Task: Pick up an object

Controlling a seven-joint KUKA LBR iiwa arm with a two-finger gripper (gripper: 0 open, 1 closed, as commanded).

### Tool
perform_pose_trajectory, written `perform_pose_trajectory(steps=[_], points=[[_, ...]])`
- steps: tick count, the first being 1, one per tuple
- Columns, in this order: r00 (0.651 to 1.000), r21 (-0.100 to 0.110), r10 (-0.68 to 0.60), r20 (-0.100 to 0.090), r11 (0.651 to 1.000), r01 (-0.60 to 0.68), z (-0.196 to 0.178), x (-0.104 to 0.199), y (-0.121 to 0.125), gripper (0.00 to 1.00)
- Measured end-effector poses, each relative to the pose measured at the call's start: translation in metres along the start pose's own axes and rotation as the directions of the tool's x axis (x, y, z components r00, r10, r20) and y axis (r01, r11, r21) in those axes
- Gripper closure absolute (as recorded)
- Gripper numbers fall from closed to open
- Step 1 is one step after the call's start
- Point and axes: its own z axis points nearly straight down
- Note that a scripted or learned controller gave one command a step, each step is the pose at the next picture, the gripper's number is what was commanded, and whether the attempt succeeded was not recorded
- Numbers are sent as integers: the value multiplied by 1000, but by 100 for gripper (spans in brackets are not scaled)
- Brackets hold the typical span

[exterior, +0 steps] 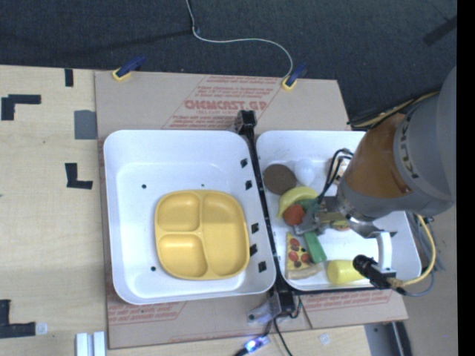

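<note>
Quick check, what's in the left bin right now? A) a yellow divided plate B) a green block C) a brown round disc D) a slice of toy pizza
A: the yellow divided plate lies flat in the left bin, while the pizza slice, brown disc and green block are all in the right bin.

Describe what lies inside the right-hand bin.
In the right bin: a brown disc, a yellow-green piece with a red one, a pizza slice. The arm covers the rest.
</note>
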Motion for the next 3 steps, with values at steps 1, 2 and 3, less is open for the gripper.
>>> perform_pose_trajectory(steps=[1,2,3], points=[[1000,-2,-1,-1,1000,1,-42,5,0,100],[1000,-3,0,-1,1000,0,-87,1,-5,100],[1000,-3,-1,-1,1000,1,-132,1,-4,100]])
